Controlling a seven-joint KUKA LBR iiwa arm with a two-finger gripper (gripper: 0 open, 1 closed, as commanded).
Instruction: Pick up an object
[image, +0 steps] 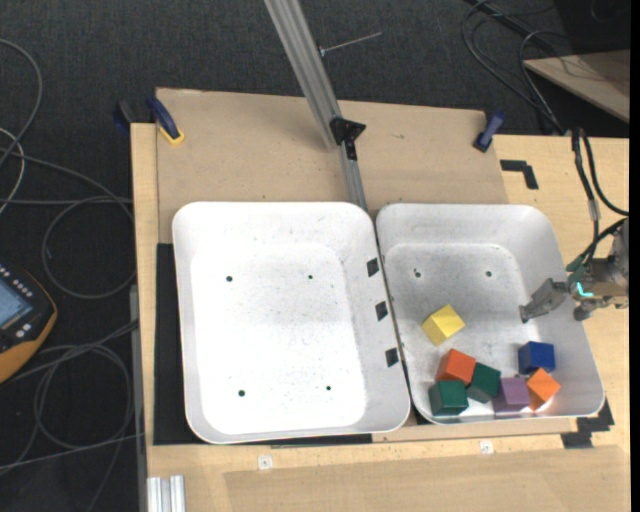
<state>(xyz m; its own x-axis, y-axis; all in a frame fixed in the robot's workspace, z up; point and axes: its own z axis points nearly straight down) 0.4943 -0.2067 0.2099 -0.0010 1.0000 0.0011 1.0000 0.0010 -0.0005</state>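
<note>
Hovering over the right bin's (560, 250) 3 o'clock rim, my gripper (545, 300) hangs with fingers apart and nothing between them, the blue cube (537, 357) lying nearest at 6 o'clock from it, by the bin's lower wall.

The scene is evenly and brightly lit from overhead. Soft, short shadows are cast beneath the blocks (490, 380). The 2 white bins (270, 230) are slightly overexposed, without hard glare. Focus is acceptable throughout; fine detail is softened by low resolution.
</note>
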